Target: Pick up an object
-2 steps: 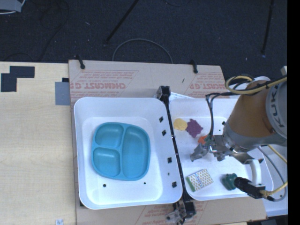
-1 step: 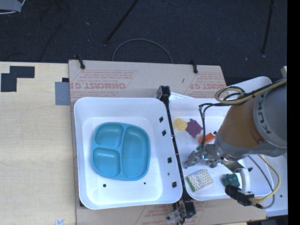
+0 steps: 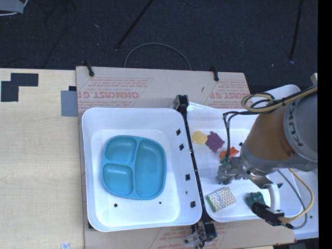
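Observation:
The right bin (image 3: 199, 121) holds a yellow piece (image 3: 199, 137), a purple piece (image 3: 214, 141), an orange piece (image 3: 230, 152), a white patterned packet (image 3: 220, 198) and a small green item (image 3: 254, 197). My gripper (image 3: 225, 174) reaches down into this bin, just below the orange piece and above the packet. The arm's orange band and grey wrist cover the bin's right half. I see nothing between the fingers, and their state is unclear from here.
In the left bin (image 3: 93, 123) lies a blue divided plate (image 3: 134, 166). A black divider (image 3: 189, 160) runs between the bins. Cables loop over the arm and the right bin's far edge. Cardboard lies under both bins.

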Controlling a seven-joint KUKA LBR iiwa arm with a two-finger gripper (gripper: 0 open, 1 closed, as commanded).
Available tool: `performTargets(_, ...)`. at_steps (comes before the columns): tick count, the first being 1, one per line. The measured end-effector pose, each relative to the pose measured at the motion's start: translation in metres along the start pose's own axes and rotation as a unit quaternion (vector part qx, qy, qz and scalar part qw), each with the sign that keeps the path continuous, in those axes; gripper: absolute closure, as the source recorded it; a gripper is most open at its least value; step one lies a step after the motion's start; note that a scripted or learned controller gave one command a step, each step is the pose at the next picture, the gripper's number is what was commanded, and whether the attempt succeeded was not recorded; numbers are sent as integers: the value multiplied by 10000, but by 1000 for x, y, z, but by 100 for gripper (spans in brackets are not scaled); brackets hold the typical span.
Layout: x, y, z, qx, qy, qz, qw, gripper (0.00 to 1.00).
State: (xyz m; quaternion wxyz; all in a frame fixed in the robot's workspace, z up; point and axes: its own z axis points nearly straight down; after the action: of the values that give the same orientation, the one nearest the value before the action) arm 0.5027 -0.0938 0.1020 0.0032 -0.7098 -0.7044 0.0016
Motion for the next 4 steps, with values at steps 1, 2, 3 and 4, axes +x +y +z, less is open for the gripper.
performTargets(1,-3,1,-42,-31,-9,-14,10000,100)
performTargets(2,7,2,-96,-40,-9,-44,10000,100)
performTargets(3,6,2,-148,-43,-12,-40,10000,100)
performTargets(4,64,14,-135,-13,0,-62,10000,100)
